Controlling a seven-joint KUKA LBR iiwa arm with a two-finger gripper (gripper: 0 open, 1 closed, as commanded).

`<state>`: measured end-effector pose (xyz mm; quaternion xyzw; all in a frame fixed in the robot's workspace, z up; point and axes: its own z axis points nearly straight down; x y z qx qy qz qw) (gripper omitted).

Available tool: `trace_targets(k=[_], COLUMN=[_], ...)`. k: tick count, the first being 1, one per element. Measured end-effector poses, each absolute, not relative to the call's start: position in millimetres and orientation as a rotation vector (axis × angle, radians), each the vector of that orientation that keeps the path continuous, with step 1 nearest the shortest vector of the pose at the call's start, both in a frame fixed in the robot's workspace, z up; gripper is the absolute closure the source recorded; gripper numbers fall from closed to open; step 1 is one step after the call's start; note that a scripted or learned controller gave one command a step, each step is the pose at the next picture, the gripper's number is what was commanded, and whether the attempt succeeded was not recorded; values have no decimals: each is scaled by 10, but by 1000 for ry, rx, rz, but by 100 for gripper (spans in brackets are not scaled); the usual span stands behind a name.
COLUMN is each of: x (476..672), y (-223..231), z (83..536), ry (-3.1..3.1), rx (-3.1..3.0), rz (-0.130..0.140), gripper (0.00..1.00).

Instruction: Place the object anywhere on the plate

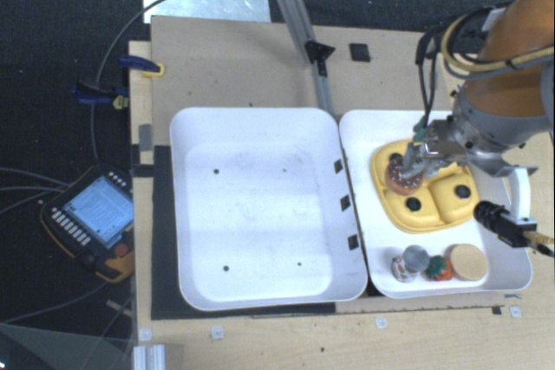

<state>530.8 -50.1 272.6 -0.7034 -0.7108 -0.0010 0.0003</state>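
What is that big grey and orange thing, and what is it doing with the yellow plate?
That is a robot arm. A computer program moves it. The camera hangs above the bench and looks down, and the arm reaches in from the right side of the picture. On the bench sit two shallow white bins. The left bin and the right bin stand side by side. In the right bin lies a yellow plate with separate sections. The arm's gripper, its little hand, hangs over a brownish round object on the plate. I cannot tell whether it is gripping it. Near the front of that bin lie a few small toys.
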Motion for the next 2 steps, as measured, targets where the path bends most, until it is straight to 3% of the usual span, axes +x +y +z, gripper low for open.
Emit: trace_targets(k=[2], x=[5201], y=[550], z=[2502], ry=[-2230], rx=[-2209], rz=[-1], gripper=[100])
